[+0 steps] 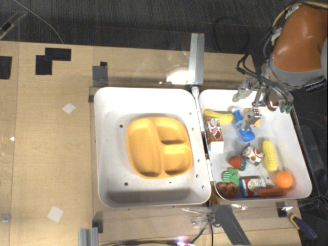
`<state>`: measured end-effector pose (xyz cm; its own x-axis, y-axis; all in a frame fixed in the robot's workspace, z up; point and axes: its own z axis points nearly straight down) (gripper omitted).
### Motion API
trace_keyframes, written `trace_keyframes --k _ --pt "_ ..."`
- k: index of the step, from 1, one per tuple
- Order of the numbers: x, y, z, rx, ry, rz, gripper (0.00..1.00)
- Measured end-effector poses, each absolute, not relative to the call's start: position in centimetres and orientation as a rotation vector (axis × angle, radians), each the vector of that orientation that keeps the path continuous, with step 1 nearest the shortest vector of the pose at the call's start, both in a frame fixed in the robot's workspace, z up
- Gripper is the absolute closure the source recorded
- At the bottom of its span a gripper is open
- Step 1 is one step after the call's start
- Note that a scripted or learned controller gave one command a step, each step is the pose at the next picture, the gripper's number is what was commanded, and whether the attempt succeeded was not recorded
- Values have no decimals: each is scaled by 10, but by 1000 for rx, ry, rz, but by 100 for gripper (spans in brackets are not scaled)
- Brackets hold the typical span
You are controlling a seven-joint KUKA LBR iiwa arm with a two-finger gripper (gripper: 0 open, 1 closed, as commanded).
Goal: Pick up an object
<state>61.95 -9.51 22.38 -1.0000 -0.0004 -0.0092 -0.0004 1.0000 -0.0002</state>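
Crowding the right bin's (302, 152) near corner: round orange (284, 179), bottle (256, 185), knobbly yellow corn (269, 155); likely dumped loose as picking stock. Left bin (102, 137) holds a glossy yellow divided tray (158, 146). Farther back, the gripper (249, 118) sits over a blue plastic toy (243, 123); finger state cannot be told.

Your arm (300, 40) is reaching in from the right, its orange band showing above the grey wrist. The gripper (251, 118) is hanging low, pointing down and slightly leftward. Cables are looping around the wrist. Finger spacing is not discernible.
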Motion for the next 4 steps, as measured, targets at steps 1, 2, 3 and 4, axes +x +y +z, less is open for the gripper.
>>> trace_keyframes --k 1,2,3,4 --pt "635 -100 96 -21 3144 2 0" --pt "667 -97 90 497 3116 -9 0" --pt "667 -97 90 498 3116 -9 0" --pt "667 -97 90 498 3115 -9 0"
